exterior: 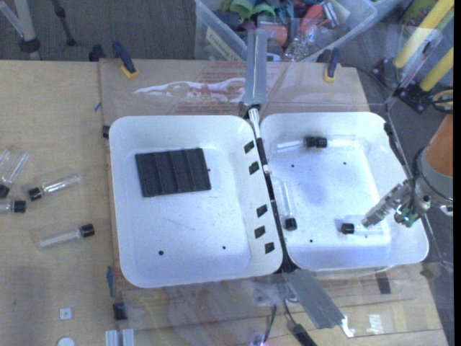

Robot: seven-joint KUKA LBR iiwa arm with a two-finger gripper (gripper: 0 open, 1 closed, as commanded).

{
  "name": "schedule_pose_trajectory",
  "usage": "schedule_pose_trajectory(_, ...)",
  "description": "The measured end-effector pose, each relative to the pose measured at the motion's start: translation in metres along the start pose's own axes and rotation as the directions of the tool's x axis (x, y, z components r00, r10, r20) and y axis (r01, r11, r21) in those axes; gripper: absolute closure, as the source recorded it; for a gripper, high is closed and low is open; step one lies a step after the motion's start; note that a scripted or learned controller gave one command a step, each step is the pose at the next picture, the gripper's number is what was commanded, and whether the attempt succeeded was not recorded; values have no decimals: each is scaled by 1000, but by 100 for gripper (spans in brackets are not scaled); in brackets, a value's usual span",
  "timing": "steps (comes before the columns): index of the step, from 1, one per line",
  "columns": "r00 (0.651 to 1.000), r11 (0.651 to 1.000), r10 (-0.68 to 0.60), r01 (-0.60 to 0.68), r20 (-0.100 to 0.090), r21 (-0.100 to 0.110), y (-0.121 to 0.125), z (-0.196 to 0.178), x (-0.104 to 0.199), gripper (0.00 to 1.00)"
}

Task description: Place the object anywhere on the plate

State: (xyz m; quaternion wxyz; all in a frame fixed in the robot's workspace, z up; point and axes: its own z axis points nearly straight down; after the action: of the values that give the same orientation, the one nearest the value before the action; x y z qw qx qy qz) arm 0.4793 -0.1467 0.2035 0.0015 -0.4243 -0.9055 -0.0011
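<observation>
The wooden surface (50, 107) carries two shallow white bins side by side. The left bin (130, 258) holds a dark, ribbed rectangular plate (173, 171), lying flat toward its upper left, well apart from everything else. The right bin (374, 132) holds three clear vials with black caps: one (313, 143) lies crosswise near the far wall, one (286, 207) lies along the divider between the bins, and one (364, 225) sits near the front right corner, its cap pointing toward the divider.

The grey arm (439, 157) comes in from the right, and its jaws (392, 211) sit right at the clear end of that front vial. I cannot tell how far apart the jaws are, or whether they have the vial between them; the tip is small and blurred against the white floor.

A crate of coloured toys (288, 9) stands beyond the bins, and more vials (54, 187) lie loose on the surface to the left.

Judging from this, the vial by the jaws is the object to move, and it is not yet on the plate. The risks look plain: a smooth round tube taken near one end may swivel or slip out, and it could roll away toward the bin wall if nudged. The carry must also cross the divider, and a low pass may knock the vial loose. Once released on the ribbed plate, it may roll off the edge.
</observation>
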Motion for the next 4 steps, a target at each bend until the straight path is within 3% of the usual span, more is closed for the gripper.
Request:
schedule_pose_trajectory(1,992,992,126,-126,7,-2,74,-113,-46,100)
schedule_pose_trajectory(2,870,870,493,-493,6,-5,132,-112,-27,100)
schedule_pose_trajectory(3,446,446,895,-895,4,2,125,-116,77,100)
schedule_pose_trajectory(4,254,254,967,-967,3,-3,169,-186,113,100)
